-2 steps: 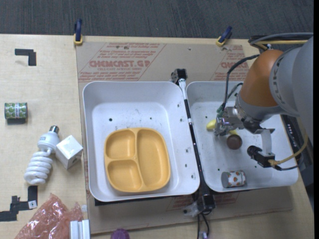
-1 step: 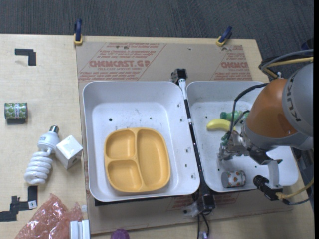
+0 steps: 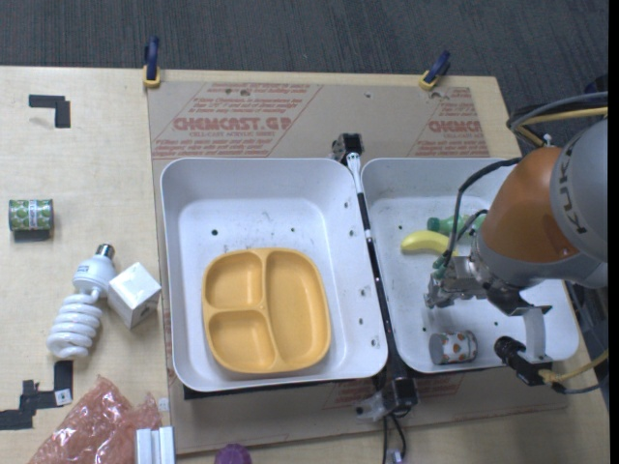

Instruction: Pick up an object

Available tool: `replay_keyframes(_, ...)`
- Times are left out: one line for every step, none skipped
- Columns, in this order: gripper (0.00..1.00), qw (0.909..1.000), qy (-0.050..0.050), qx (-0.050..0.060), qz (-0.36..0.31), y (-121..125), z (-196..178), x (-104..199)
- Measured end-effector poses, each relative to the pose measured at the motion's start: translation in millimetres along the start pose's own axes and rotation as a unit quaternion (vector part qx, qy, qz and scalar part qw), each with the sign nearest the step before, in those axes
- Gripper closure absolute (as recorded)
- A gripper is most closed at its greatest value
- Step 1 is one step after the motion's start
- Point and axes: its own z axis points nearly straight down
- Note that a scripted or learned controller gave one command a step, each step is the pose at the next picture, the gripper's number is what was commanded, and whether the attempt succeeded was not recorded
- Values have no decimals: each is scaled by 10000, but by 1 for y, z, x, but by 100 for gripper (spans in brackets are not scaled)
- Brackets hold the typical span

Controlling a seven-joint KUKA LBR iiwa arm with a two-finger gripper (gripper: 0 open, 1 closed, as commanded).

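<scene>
Gripper [image 3: 447, 283] hangs low in the right bin [image 3: 406, 351], at the right of the frame, its tip over bare white floor between a yellow banana [image 3: 423, 243] above it and a small can [image 3: 452, 346] below it; whether it is spread or pressed together I cannot tell, since the grey wrist and the orange band hide most of it, and nothing visible sits in its grasp. The candidates for picking lie close on either side: the banana, with a green object [image 3: 453, 225] just beside it toward the upper right, and the can lying on its side near the bin's lower wall. The main risk, as I judge it, is that the tip comes down on the empty patch between them and closes on nothing. A sideways approach could also nudge the can, which looks free to roll toward the wall, or push the banana against the green object so that two things jam together. The left bin [image 3: 184, 259], holding a yellow divided plate [image 3: 266, 309], lies well apart and seems out of harm's way.
</scene>
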Motion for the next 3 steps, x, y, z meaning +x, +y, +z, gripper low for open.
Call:
replay_keyframes(100,10000,0,7,-28,66,-33,-2)
replay_keyframes(0,10000,0,8,-27,66,-33,-2)
replay_keyframes(0,10000,4,14,-11,51,10,-4)
